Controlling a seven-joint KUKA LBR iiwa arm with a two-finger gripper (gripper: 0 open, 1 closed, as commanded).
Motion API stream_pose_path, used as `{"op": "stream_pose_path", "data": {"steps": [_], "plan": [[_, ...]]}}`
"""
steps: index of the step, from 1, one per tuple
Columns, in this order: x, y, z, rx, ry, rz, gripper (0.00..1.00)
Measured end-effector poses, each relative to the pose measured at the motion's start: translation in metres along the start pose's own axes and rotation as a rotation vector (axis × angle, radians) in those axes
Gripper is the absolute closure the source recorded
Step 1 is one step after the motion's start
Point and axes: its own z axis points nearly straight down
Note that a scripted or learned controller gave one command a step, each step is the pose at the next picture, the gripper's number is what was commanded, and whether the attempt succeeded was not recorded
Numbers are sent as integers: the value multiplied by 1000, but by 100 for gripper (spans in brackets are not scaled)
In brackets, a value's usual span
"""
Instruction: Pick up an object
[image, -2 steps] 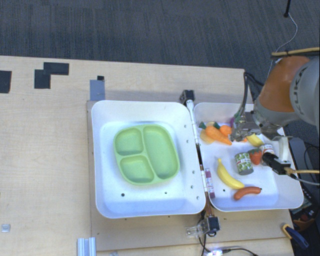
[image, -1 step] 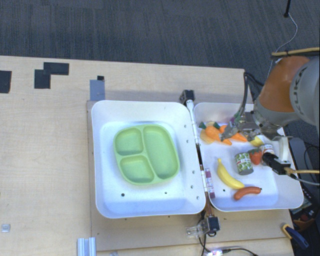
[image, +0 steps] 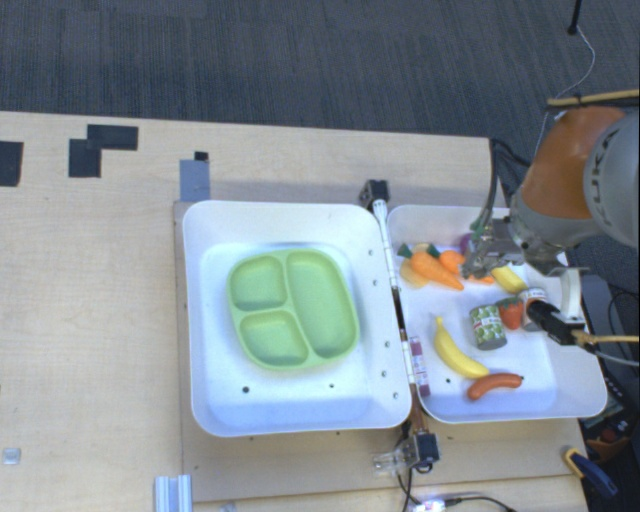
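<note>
Gripper (image: 487, 255): hanging low over the back of the right bin (image: 580, 395), arm (image: 575, 175) reaching in from the right. You are looking at it from above; whether it is parted or closed cannot be told, and nothing is visibly held.

Carrot (image: 437, 269): lying just left of the gripper, tip pointing toward the divider. Hard toy plastic by the look, light, tapered; you are likely best taking it across the thick end.

Small yellow piece (image: 508, 279): sitting just right of the gripper, partly masked.

Can (image: 487, 326): resting nearer the front, beside a red piece (image: 513, 314). Round and probably slippery.

Banana (image: 457, 351): lying mid-bin, curved, rigid-looking; grip across the middle.

Sausage (image: 495, 384): lying near the front wall, well apart from the gripper.

Left bin (image: 200, 330): carrying a green tray (image: 293, 309) with three compartments.
</note>
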Motion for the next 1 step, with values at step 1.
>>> {"op": "stream_pose_path", "data": {"steps": [1], "plan": [[0,0,0,0,0,0,0]]}}
